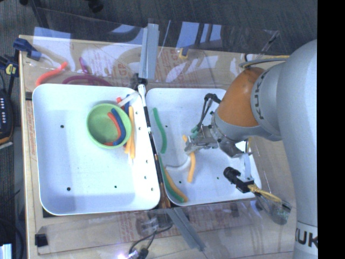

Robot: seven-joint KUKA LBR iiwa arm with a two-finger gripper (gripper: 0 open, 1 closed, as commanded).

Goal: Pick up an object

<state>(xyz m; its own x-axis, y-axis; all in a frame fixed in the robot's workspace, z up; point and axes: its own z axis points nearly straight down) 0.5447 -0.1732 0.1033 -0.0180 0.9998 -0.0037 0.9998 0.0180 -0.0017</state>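
My gripper [192, 143] hangs low over the middle of the right bin [215, 190], reaching in from the right. Just below its tip an orange stick [191, 167] lies on the bin floor, and a small orange bit shows right at the tip. A long green curved strip [160, 129] lies along the bin's left side. A green and orange pair of strips [173, 185] rests in the front left corner. Nothing can be seen held.
The left bin [70, 166] holds a green bowl [108, 125] with red and blue pieces inside and an orange stick [131, 136] beside it. The arm's orange band and grey body cover the right bin's right side. Red tubing lies behind the left bin.
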